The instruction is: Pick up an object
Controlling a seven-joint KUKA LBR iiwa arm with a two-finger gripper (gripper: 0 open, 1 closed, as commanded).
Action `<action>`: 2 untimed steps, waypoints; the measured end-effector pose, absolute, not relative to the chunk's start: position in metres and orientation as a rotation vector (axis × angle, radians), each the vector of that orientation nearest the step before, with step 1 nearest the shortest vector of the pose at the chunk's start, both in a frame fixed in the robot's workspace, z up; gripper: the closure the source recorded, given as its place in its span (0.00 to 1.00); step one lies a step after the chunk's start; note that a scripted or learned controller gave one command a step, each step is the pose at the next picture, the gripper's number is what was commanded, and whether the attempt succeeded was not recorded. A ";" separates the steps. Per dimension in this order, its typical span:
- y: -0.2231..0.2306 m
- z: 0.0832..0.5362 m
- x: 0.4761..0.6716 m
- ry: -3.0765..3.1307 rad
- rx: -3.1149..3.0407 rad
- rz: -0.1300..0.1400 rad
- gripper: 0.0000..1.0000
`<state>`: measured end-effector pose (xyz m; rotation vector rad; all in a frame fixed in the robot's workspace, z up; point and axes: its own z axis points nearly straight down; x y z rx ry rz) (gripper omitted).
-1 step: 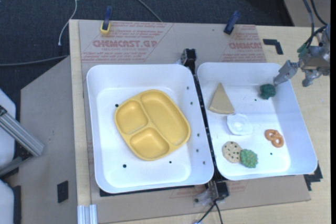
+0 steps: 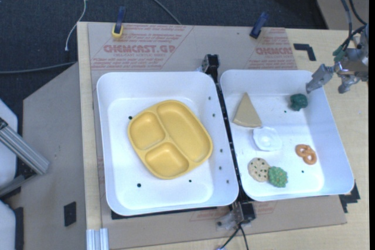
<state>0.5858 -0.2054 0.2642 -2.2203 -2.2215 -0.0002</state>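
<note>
The right bin [image 2: 334,132] holds several small food toys. These are a tan wedge [image 2: 247,111], a dark green broccoli piece [image 2: 298,102], a white round piece [image 2: 265,139], a pretzel [image 2: 305,153], a cookie [image 2: 258,169] and a light green floret [image 2: 277,176]. My gripper [image 2: 330,83] hangs over the bin's far right corner, just right of the dark green piece and apart from it. Its fingers are spread open with nothing between them.
The left bin [image 2: 111,126] carries a yellow three-compartment plate [image 2: 170,138]. A black clamp [image 2: 210,62] sits at the far end of the seam between the bins. Blue clips [image 2: 119,20] [image 2: 258,25] pin the cardboard at the back.
</note>
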 end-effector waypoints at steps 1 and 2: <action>-0.200 0.221 0.585 -2.218 -2.217 0.003 0.00; -0.196 0.178 0.582 -2.218 -2.217 0.003 0.00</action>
